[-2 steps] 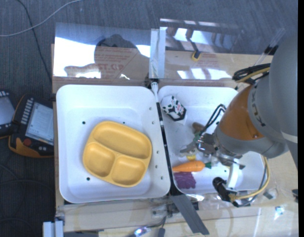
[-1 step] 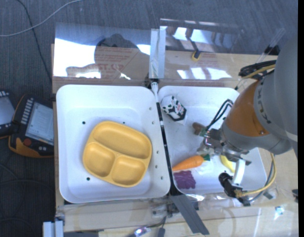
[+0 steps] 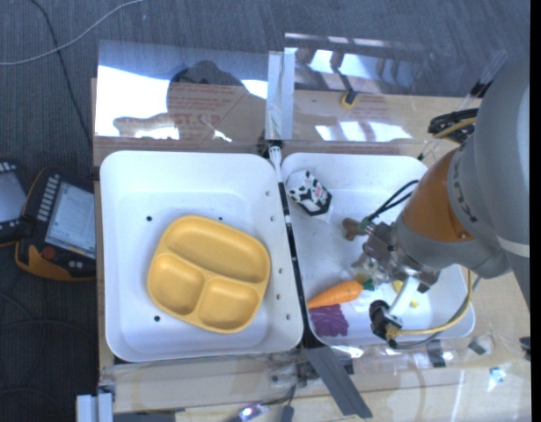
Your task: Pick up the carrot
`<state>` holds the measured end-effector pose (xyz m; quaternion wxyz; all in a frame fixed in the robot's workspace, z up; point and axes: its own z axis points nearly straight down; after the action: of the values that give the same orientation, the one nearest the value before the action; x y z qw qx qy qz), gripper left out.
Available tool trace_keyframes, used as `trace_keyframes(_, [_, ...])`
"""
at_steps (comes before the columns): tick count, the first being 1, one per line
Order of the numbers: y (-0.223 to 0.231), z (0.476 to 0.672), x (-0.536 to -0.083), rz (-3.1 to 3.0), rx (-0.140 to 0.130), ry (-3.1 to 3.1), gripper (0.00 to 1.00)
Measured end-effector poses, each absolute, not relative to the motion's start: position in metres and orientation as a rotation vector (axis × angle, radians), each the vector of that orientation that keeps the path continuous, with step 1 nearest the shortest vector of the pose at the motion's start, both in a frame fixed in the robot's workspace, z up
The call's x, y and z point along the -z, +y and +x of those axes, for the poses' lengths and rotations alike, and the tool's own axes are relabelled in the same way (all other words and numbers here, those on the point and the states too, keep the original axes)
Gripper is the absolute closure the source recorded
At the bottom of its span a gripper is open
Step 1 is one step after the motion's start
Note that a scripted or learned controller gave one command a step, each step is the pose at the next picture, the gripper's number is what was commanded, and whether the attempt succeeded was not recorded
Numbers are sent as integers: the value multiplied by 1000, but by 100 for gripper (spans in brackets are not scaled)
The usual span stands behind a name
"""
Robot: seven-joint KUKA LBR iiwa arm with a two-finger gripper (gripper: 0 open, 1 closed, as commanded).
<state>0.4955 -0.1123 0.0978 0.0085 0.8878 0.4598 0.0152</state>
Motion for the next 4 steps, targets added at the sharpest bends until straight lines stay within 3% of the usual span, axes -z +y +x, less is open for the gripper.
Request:
trace_keyframes(1, [-107,496,-98,2999,-51,866,100])
trace_keyframes(2, [-87,541,-183,3122,8,321,100])
trace_keyframes(3, [-87,540,-183,3123,9,320,0])
trace_keyframes(4, [-10,492,-182,3112,11,423,0])
